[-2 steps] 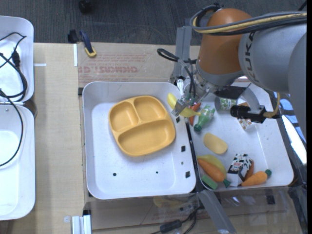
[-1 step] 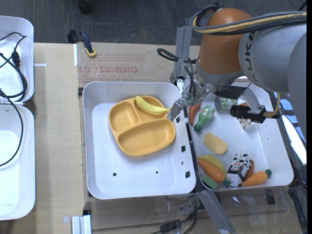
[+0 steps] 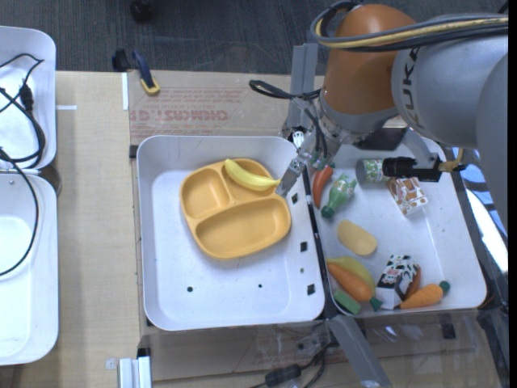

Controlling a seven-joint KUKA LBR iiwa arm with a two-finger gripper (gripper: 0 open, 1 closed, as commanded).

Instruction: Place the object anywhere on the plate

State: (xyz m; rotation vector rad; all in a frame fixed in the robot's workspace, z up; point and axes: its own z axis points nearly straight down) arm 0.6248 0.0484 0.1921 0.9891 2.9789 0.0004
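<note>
While the grey arm (image 3: 452, 63) comes in from the right across the upper part of the right bin (image 3: 440, 237), its orange band (image 3: 363, 55) sits high over the wall between the two bins; the wrist is bent downward and to the left, so that the gripper (image 3: 289, 176) slants down toward the upper right rim of the plate (image 3: 242, 233); its tip lies just at the right end of the banana (image 3: 250, 176), close enough that touching or apart cannot be settled; whether the gripper is open or closed cannot be told from this angle, and nothing is seen clamped in it.

Resting on the plate, the banana lies in the smaller upper right compartment; its long axis runs from upper left to lower right, with the left end toward the middle of the plate's top edge and the right end at the rim beside the gripper; it bends gently, bowing toward the lower left.

It is bright yellow, smooth and paler than the orange-yellow plate beneath it; the plate is rounded, divided into three compartments, and stands in the upper middle of the left bin (image 3: 210, 297).

Over in the right bin lie a carrot (image 3: 321, 186) and a green bottle (image 3: 338, 196) close to the dividing wall, a pale yellow lump (image 3: 356, 238) near the middle, and a black-and-white carton (image 3: 396, 280) toward the near edge.
</note>
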